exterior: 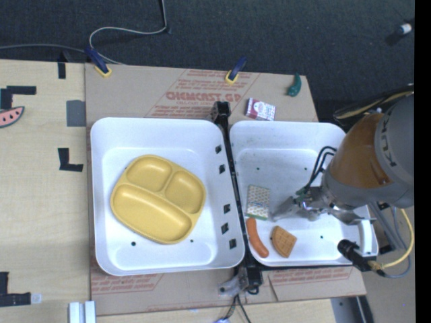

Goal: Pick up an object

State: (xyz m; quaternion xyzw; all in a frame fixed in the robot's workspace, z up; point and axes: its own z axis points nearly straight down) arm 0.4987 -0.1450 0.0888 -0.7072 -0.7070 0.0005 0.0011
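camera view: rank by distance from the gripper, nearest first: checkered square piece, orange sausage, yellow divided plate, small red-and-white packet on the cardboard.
1. Checkered square piece, right bin, just left of the gripper.
2. Orange sausage, right bin, below and left of the gripper.
3. Small red-and-white packet, on the cardboard above the bins.
4. Yellow divided plate, left bin, far left.

bins point(161, 130): glossy white plastic; tray point(157, 198): smooth matt yellow plastic; bench sheet point(195, 93): matt cardboard

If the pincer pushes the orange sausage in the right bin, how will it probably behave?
The sausage looks long and rounded, so it may roll sideways on the smooth bin floor. Its glossy skin suggests it could slip from a pinch. The waffle piece beside it might block rolling that way.
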